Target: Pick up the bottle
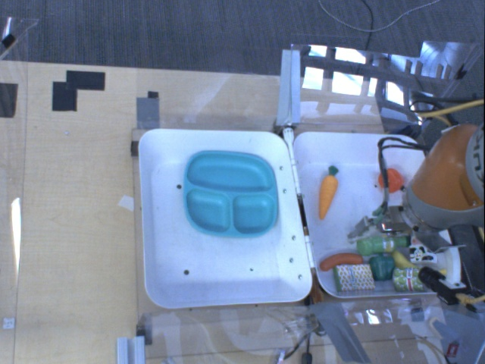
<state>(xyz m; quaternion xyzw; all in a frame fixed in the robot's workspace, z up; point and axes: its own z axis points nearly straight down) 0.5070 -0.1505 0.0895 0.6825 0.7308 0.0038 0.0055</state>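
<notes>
We see the tool (373,226) low in the right white bin (345,154), its grip state unclear, just above the green plastic bottle (383,244). We should centre over the bottle's body, clear of the red sausage (341,261).

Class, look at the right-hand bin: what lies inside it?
Inside the right bin: a toy carrot, sausage, green bottle, patterned box and small can. The arm covers whatever lies beneath it.
</notes>
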